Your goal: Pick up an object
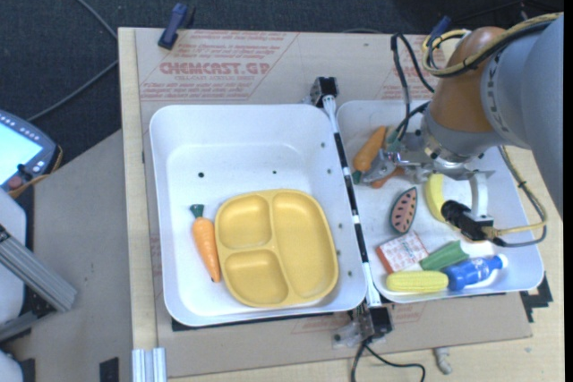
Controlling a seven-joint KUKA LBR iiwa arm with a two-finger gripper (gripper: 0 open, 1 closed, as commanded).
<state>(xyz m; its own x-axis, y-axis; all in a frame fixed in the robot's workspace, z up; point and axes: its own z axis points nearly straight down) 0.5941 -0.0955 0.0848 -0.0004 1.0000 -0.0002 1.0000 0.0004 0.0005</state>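
Observation:
The right bin [372, 114] holds an orange carrot-like piece [368, 149] at its left wall, a watermelon slice [403, 208], a yellow banana [435, 195], a red-and-white packet [403, 251], a green piece [445, 256], a blue bottle [473, 271] and a corn cob [415, 282]. My gripper [391, 164] is down inside this bin, right beside the orange piece and just above the watermelon slice. The grey wrist with its orange band [461, 98] hangs over the bin's back half and hides part of the floor there.
The left bin [170, 134] holds a yellow divided plate [273, 246] and a carrot [206, 244] to the plate's left. A black divider rail [345, 174] runs between the bins. Cables [515, 233] loop over the right bin's right side.

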